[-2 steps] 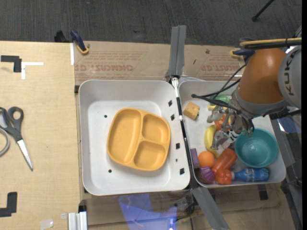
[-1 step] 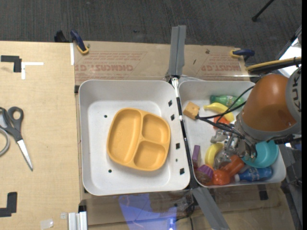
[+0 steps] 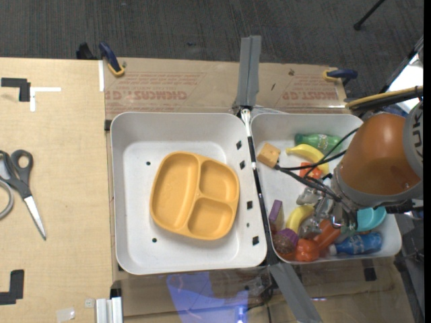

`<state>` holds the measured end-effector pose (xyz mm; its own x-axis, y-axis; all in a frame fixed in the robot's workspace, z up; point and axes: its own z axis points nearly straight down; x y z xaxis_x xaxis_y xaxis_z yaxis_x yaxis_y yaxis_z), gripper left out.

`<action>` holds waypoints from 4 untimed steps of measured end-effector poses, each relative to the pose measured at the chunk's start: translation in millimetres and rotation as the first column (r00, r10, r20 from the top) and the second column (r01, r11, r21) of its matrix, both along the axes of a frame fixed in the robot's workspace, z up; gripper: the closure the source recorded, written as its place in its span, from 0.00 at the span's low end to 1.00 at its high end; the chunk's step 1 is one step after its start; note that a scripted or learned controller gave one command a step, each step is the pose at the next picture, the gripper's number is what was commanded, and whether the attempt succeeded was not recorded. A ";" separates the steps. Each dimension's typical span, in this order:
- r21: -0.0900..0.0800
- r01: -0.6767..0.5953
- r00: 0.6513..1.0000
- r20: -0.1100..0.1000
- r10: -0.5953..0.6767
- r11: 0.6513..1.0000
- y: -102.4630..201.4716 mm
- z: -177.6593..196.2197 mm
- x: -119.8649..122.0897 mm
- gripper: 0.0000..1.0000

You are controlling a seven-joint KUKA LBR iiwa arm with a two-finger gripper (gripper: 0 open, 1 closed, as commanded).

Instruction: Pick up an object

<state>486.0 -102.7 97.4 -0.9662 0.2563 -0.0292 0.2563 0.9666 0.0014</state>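
Smooth white bins (image 3: 128,200), glossy (three-part) yellow tray (image 3: 194,196)

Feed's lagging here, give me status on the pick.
Gripper low in right bin, over toy pile. Nothing visibly held. Orange toy and yellow piece crowd it.

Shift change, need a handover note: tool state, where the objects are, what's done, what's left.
Tool: low in the right bin over the toy pile; grip state unreadable.
Objects: banana, green bottle, tan block, purple piece, red piece, blue piece, all in the right bin. Yellow divided plate sits in the left bin.
Done: nothing visibly lifted.
Left: grasp one object and raise it.
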 end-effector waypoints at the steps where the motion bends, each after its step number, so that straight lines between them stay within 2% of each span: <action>1: 0.005 0.191 0.982 -0.010 -0.191 0.982 4.7 -2.3 -2.9 0.00; 2: 0.003 0.190 0.982 -0.012 -0.190 0.982 3.6 6.1 -3.0 1.00; 3: 0.006 0.087 0.996 -0.026 -0.087 0.996 108.5 127.6 22.0 1.00; 4: 0.006 -0.004 1.000 -0.028 0.005 1.000 32.0 93.9 -7.6 1.00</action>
<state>478.4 -70.6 191.3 -0.9677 0.2520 -0.0010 0.2520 0.9677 -0.0002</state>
